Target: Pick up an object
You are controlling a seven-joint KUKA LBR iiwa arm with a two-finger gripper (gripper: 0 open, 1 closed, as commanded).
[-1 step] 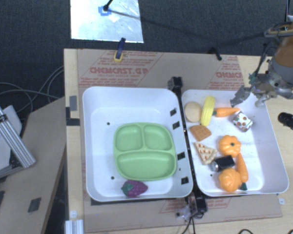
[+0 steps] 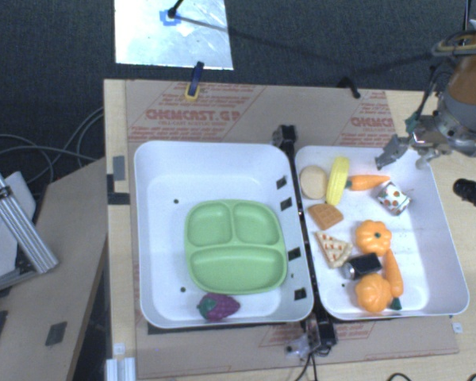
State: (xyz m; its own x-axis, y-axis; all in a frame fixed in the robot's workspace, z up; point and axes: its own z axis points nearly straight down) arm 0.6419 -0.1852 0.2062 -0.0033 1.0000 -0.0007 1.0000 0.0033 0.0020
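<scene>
Camera view: fingers (image 2: 404, 151) spread over right bin's (image 2: 444, 236) far edge.

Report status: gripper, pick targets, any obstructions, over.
Gripper open, above right bin's far edge, holding nothing. Nearest items: carrot, dice. Toys crowded together; nothing blocking the approach.

I see my grey metal arm (image 2: 465, 94) with its rounded orange band above the wrist, a thin dark cable alongside, and a pale grey two-finger gripper (image 2: 404, 151) below.
</scene>
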